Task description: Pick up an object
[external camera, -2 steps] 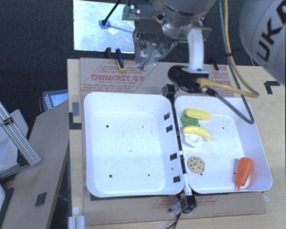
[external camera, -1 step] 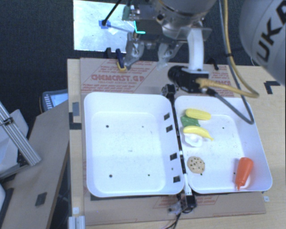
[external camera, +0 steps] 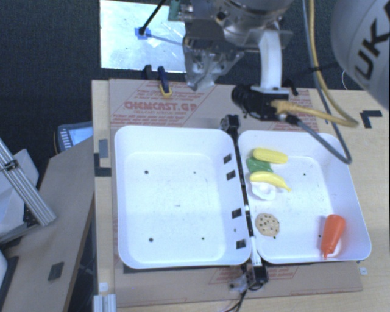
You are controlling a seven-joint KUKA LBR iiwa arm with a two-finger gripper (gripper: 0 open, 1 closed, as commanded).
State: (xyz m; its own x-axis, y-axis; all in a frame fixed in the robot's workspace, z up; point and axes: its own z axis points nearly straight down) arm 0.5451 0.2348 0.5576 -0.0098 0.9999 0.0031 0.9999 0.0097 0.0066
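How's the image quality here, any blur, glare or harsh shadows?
Camera view: even, soft light, faint shadows in the bins; the end effector at the top looks motion-blurred; the carrot and cookie are fairly sharp; a bright, washed-out panel glares at top left.

- Setting is reading as a robotics lab test cell, not a home or shop.
- A bench (external camera: 100, 201) is carrying two shallow white bins (external camera: 125, 183) side by side, clipped together along the middle seam.
- The bins are sitting on a printed cardboard sheet (external camera: 159, 108).
- Toy food pieces (external camera: 269, 156) are lying in the 3 o'clock bin as test items.
- An industrial arm (external camera: 244, 18) is hanging over the 12 o'clock edge, with a yellow cable (external camera: 317, 113) trailing toward 2 o'clock.
- An aluminium extrusion bar (external camera: 24, 186) is leaning at 9 o'clock.
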